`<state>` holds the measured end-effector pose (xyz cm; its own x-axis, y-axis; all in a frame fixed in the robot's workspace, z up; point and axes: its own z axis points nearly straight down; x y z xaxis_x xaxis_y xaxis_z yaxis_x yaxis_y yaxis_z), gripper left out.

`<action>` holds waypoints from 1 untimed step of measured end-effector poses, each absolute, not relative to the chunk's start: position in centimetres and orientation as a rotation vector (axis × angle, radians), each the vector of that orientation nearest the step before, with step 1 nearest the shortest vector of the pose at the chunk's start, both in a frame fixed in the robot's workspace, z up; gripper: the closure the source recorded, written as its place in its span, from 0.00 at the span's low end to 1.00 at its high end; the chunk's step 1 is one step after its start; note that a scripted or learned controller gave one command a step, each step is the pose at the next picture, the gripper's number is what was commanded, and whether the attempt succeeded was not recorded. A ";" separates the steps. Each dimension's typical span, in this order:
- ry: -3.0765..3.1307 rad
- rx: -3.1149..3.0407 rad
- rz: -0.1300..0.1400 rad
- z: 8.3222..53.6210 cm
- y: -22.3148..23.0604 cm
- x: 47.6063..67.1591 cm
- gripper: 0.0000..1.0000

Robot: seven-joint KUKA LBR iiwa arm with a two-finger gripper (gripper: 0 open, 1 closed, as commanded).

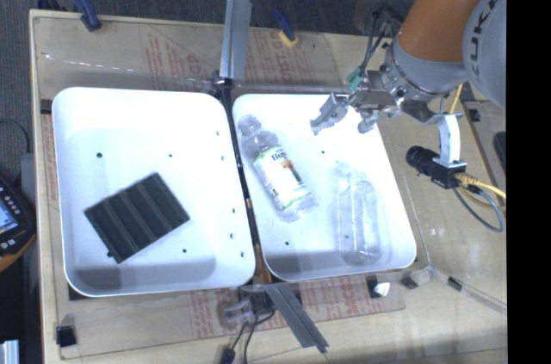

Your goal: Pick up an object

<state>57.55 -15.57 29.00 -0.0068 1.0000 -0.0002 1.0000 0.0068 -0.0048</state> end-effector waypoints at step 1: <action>-2.325 -2.107 0.008 18.6 -11.6 62.6 0.00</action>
